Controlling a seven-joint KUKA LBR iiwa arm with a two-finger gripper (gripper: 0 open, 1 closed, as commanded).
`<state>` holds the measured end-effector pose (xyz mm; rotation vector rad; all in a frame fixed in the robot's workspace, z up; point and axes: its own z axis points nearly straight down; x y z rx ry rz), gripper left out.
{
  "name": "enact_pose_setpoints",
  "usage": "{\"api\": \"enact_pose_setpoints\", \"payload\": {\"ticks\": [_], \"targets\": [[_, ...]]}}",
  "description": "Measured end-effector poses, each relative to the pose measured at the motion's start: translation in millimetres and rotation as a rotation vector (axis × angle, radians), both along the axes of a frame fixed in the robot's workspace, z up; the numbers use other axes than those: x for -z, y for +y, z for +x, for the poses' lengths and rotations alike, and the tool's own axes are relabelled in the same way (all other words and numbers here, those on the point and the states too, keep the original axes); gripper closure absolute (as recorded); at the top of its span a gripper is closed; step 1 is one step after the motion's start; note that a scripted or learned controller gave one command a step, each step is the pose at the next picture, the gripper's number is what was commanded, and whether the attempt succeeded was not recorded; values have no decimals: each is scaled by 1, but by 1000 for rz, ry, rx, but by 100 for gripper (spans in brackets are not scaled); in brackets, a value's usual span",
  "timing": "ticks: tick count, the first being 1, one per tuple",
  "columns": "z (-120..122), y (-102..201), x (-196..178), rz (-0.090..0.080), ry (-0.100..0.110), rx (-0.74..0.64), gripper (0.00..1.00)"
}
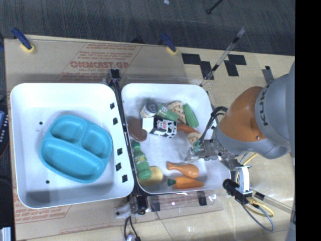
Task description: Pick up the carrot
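So the carrot [186, 183] is lying near the front wall of the right bin [131, 95], long axis running roughly left to right, with the green leafy end pointing left toward a yellowish lemon-looking thing [155, 173]. Right above it sits a toy drumstick [183, 168], nearly parallel and just beside it — that's the annoying neighbour here. The claw [195, 148] hangs over the right side of the same bin, a bit farther back than the carrot and slightly to its right, so my guess is the coming move is a short slide toward the front wall plus a drop. Whether the claw is apart or together I honestly can't tell; it's a small blurry greenish bit under the wrist. The arm [251, 122] comes in from the right with the orange band sitting over the bin's right rim, wrist pointing down into the bin. There's a second orange piece [186, 129] up by the cow-print box [164, 126] — could get confused with the target. The left bin [20, 149] just holds a blue divided plate [76, 148].
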<state>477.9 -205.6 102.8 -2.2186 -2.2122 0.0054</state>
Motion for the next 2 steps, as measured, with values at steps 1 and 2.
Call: {"api": "enact_pose_setpoints", "payload": {"ticks": [1, 2], "targets": [[0, 0, 0, 0, 0, 0, 0], [0, 19, 10, 2, -5, -309, 0]]}}
